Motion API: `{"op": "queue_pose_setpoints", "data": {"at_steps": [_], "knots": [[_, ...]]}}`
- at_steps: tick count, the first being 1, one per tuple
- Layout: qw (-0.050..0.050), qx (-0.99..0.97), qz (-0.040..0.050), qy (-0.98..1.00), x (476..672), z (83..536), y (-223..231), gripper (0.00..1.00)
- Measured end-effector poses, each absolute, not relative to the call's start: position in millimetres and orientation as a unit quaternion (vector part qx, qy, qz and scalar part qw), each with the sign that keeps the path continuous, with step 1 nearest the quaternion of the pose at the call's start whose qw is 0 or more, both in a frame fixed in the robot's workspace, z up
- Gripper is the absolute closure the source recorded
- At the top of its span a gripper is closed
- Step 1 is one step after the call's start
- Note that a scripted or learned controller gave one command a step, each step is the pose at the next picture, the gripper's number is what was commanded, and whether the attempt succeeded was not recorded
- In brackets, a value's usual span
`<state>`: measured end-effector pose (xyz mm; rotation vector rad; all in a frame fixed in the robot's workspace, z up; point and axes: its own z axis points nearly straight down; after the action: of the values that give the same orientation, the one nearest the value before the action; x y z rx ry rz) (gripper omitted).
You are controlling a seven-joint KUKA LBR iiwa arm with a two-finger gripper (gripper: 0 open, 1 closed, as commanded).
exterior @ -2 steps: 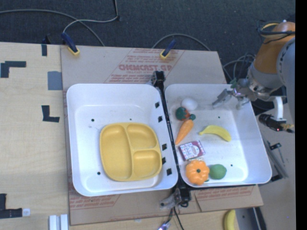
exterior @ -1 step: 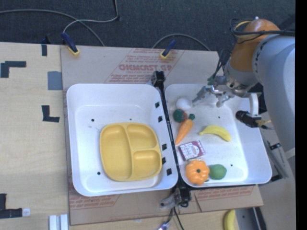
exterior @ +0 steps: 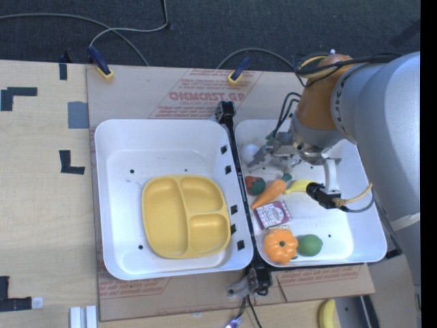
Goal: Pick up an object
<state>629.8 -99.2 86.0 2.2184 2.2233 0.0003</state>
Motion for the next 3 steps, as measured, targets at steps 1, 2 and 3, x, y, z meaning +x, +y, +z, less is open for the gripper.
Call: {"op": "queue_pose_setpoints", "data": {"at_steps": [1,2,3], "knots": [[0.002,0.707,0.0009,0.708,596.2,87,-100,0.00],[-0.016,0.704,-0.0121,0.710,662.0,84,-103,0.00],[0.000,0.707,-0.0014,0.707,590.3,93,-171,0.00]]}}
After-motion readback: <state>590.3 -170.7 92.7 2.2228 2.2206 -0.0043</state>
